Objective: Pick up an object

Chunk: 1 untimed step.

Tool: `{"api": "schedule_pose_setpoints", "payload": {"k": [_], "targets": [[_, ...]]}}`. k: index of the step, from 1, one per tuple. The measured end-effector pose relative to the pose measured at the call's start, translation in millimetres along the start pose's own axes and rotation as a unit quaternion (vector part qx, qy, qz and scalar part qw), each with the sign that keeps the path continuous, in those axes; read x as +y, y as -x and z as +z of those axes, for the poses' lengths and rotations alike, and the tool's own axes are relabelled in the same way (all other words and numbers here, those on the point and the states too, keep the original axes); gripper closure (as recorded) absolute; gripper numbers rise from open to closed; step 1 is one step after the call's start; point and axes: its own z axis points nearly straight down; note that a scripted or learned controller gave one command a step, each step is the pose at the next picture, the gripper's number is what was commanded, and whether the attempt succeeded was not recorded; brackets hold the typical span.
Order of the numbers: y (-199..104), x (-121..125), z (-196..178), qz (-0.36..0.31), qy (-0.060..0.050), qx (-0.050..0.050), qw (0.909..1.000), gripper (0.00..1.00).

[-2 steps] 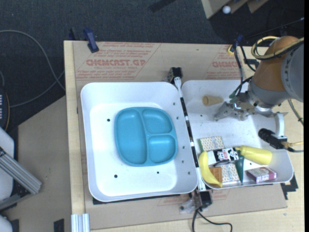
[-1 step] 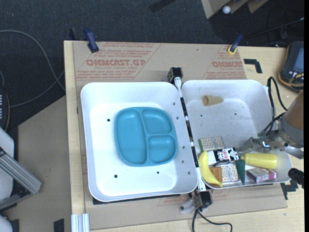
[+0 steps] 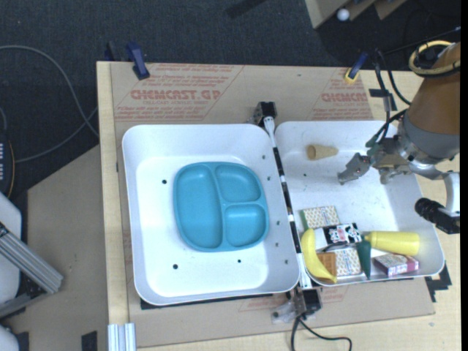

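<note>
My gripper [image 3: 368, 174] hangs over the upper middle of the right bin [image 3: 409, 196], open, with bare bin floor between its fingers. A small tan cone-shaped piece [image 3: 320, 151] lies just to its left, apart from it. Along that bin's front edge sit a banana [image 3: 313, 253], a yellow bottle [image 3: 392, 242], a patterned box [image 3: 320, 216], a black-and-white item [image 3: 344, 234], a brown packet [image 3: 344, 263] and a pink-and-white box [image 3: 395, 265]. The gripper holds nothing.
The left bin [image 3: 146, 196] bears a blue divided plate [image 3: 219, 205]. The grey arm with its orange band [image 3: 439, 101] comes in from the right over the right bin's far corner. A black divider clip [image 3: 265, 112] sits between the bins at the back.
</note>
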Motion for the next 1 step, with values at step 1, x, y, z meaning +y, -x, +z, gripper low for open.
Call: {"api": "schedule_pose_setpoints", "payload": {"k": [1], "targets": [[-46.1,90.3,49.3,0.001,-0.002,0.000,1.0000,0.00]]}}
